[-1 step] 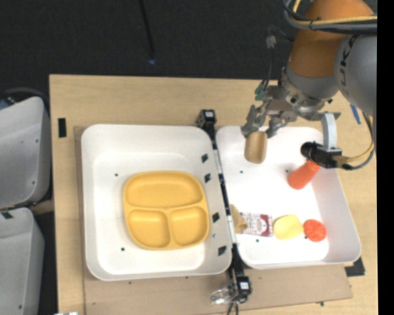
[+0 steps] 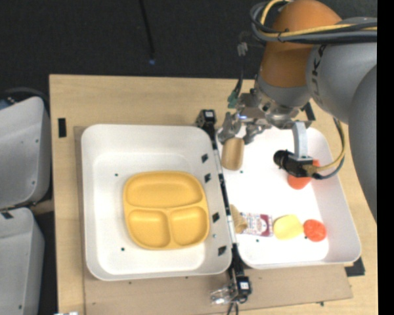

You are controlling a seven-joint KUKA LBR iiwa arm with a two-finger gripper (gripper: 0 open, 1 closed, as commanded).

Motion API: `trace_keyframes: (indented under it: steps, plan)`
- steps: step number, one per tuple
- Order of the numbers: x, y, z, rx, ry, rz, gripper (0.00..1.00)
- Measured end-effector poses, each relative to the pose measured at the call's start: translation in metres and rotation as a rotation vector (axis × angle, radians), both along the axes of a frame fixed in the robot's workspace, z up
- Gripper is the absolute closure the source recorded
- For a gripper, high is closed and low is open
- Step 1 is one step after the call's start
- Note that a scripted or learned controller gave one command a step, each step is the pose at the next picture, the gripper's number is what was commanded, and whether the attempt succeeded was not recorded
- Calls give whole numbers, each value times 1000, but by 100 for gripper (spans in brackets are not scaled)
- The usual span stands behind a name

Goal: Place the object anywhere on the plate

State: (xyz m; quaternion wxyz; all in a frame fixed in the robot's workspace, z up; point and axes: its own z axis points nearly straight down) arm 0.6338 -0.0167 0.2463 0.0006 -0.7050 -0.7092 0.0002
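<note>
Right now my gripper [image 2: 240, 128] pinches the tan object [image 2: 232, 154] above the right bin's [image 2: 335, 195] far-left corner, so if it slips while crossing the bins' shared edge, it could miss the yellow plate [image 2: 165, 209] mid-left bin [image 2: 98, 176].

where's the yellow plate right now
The yellow plate lies in the middle of the left bin, across the divider from the right bin holding the small packet and yellow fruit.
</note>
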Motion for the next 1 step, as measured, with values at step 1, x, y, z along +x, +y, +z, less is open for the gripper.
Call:
trace_keyframes:
  steps: [1]
  plan:
    - [-7,50,8,2,0,1,100]
